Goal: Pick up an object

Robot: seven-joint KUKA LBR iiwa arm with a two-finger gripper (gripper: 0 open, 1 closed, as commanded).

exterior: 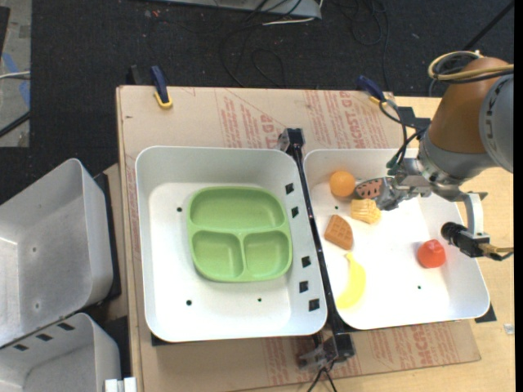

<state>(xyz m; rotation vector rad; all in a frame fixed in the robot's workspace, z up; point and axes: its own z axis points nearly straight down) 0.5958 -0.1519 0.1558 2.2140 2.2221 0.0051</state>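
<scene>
Arm: we see the grey arm point(478, 129) with its orange band entering from 3 o'clock and bending down over the right bin point(458, 288).
Gripper: we place the gripper point(384, 193) low over the upper left part of the right bin, pointing toward 9 o'clock.
Gripper state: we cannot tell how it stands, since the tip is small and dark against the objects there.
Dark spotted object: we see a small brown piece with dots point(368, 189) right at the gripper tip; whether it is gripped we cannot tell.
Orange ball: we find it point(342, 184) at about 10 o'clock in the right bin, just beside the dark spotted object.
Yellow ridged piece: we see it point(366, 211) just below the gripper tip, toward 6 o'clock from the spotted object.
Brown wedge: it lies point(339, 232) near the bin's left wall, at 7 o'clock from the yellow ridged piece.
Banana: we see it point(353, 282) lying at 7 o'clock in the right bin.
Red object: it sits point(431, 254) at about 4 o'clock, well apart from the others.
Left bin: we see the left bin point(163, 300) holding a green divided tray point(240, 232) near its centre.
</scene>
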